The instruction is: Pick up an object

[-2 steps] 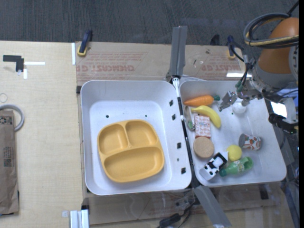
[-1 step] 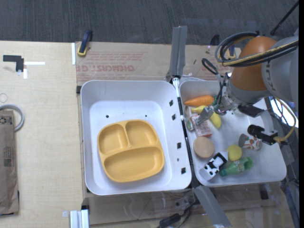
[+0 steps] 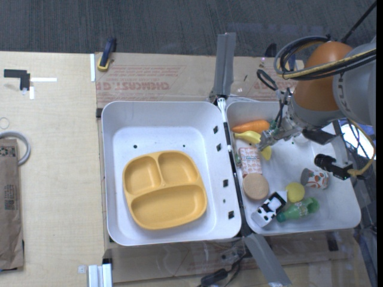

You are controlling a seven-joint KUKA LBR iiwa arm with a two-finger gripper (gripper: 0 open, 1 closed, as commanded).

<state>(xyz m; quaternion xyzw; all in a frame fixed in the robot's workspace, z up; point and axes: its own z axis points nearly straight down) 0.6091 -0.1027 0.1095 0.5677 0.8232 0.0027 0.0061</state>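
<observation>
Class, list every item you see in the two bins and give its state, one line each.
Yellow divided plate: flat, upright, left bin.
Carrot: lying, right bin's far end.
Banana: lying beside carrot.
Green bottle: on its side.
Round tan disc: flat.
Pincer: low over the banana.

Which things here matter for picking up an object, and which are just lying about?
Job in hand:
- two-finger gripper, low over the yellow banana
- yellow banana
- orange carrot
- round tan disc
- green plastic bottle
- yellow ball

Lying about:
- yellow three-compartment plate in the left white bin
- brown paper bag
</observation>
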